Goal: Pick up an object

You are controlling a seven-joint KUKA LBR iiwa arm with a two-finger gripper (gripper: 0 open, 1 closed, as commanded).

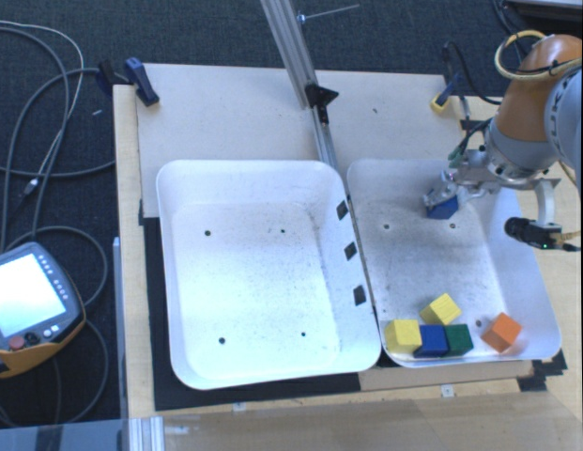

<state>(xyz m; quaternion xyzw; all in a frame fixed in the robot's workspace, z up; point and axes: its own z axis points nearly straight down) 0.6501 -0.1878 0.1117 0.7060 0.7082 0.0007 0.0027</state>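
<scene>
While the grey arm [540,111] with its orange band reaches in from the right, its claw [441,201] hangs over the upper part of the right bin [404,252], and a small blue block [444,208] sits between its fingers, so the claw is pinching that block rather than spread wide or pressed together on nothing; whether the block is lifted off the bin floor or touching it cannot be told from this slanted view. Well below the claw, toward the near edge of the same bin, lies a cluster of blocks: a yellow block [444,308] tilted on its corner, another yellow block [403,335] down and to the left of it, a second blue block [432,340] just beside that, and a green block [458,338] touching the blue one on its right. An orange block [502,332] rests apart from the cluster, down and to the right of the claw, near the bin's right wall. Far to the left of the claw is the left bin [178,195], its white floor speckled with dark marks. Further left still, off the bench, a teach pendant [28,303] with a lit screen lies on the dark floor among loose cables [47,111]
</scene>
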